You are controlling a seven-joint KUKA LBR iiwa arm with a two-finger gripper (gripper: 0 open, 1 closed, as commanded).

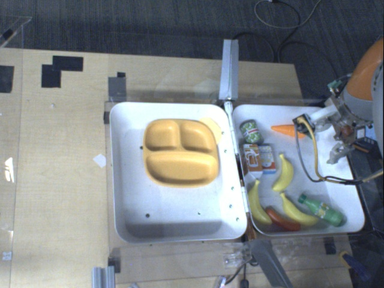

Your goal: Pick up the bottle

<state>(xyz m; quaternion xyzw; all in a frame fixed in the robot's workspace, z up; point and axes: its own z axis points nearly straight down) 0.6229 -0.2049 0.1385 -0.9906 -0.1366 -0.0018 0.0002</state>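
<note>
Camera view shows the green bottle (pixel 321 209) lying on its side in the right bin's (pixel 357 221) near right corner (long axis slanting, beside the bananas (pixel 297 212)), well below the gripper (pixel 339 141) hovering at the bin's right edge, whose jaws' state I cannot tell.

- We can read no text, brand or number anywhere
- The small carton (pixel 260 159) in the right bin bears a printed front in orange, white and blue, but its lettering is too small for us to make out
- The can (pixel 251 131) beside it carries a green label, likewise illegible
- The green bottle (pixel 321 210) has a yellowish label, which we cannot read either
</note>
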